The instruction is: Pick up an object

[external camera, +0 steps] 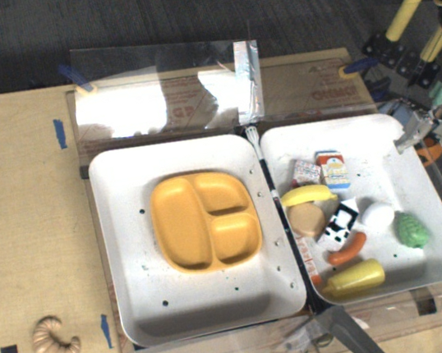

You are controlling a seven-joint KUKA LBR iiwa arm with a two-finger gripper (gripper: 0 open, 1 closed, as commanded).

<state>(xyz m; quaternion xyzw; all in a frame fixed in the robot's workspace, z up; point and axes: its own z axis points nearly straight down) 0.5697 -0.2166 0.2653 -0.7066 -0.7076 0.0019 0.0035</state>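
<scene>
The right bin holds several small items: a red-and-white carton, a pale box, a banana, a tan rounded piece, a black-and-white cube, a white lump, a green lump, a red sausage and a yellow cob-like piece. My gripper hangs at the right bin's far right rim, apart from all of them. Nothing is seen in its grasp.
The left bin holds a yellow divided plate. A croissant toy lies on the cardboard bench at the near left. A clear plastic sheet stands behind the bins. Yellow and black gear sits at the upper right.
</scene>
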